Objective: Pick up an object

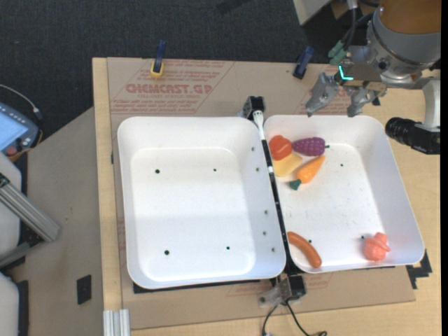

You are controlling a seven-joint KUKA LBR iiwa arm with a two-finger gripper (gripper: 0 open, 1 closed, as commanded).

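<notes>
Toy food lies scattered in the right bin (pixel 399 187), nothing yet chosen: a purple grape cluster (pixel 309 145), a red tomato-like piece (pixel 280 146) and a pale yellow piece (pixel 285 164) huddle against the inner wall at the far end, with an orange carrot (pixel 309 170) lying slantwise just beside them. At the near end a sausage (pixel 304 249) rests by the rim, and a pink lumpy toy (pixel 376 246) sits well apart toward the outer corner. The left bin (pixel 129 187) stands alongside, the two touching along a shared edge on a cardboard sheet (pixel 175 86) spread over the bench (pixel 430 180). Above the far edge of the right bin hovers the hand (pixel 341 102), its two grey fingers spread wide with nothing between them, carried by the grey arm (pixel 406 37) with its orange band reaching in from the right. The hand hangs clear of every toy, nearest the grape cluster and tomato piece. By the look of it, the pick has not begun in earnest: the descent, the closing and the lift all remain to be done.
</notes>
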